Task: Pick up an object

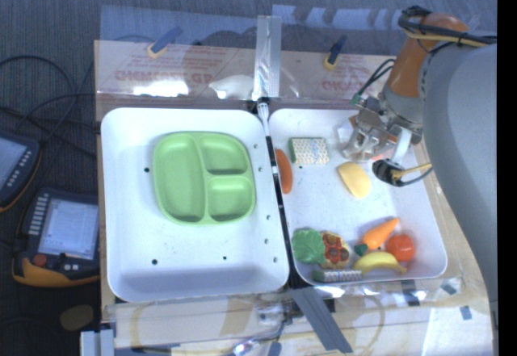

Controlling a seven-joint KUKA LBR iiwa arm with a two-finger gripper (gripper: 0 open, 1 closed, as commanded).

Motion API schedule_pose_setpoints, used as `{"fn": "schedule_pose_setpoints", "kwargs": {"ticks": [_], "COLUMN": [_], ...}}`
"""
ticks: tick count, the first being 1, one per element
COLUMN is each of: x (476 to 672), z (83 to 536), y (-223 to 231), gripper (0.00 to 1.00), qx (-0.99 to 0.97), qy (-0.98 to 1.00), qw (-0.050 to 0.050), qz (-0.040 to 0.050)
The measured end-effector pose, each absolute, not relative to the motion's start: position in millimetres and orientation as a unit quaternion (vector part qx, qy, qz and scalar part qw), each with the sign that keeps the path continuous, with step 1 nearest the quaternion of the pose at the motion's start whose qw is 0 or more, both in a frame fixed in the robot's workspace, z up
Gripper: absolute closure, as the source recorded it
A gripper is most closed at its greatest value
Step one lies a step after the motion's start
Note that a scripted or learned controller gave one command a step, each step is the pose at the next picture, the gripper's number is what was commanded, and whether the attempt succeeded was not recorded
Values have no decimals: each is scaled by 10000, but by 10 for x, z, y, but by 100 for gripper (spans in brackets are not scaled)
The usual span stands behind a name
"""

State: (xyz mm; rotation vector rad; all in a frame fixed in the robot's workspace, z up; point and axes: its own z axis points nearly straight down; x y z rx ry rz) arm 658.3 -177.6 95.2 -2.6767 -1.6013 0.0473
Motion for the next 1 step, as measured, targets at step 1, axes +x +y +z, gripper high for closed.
{"fn": "schedule_pose_setpoints", "kwargs": {"ticks": [1], "x": [6622], "z": [1877], "y": [-1428], "gripper": [100], "qx": [-8786], "qy": [-4775], "qw": [-8], "qz": [17]}}
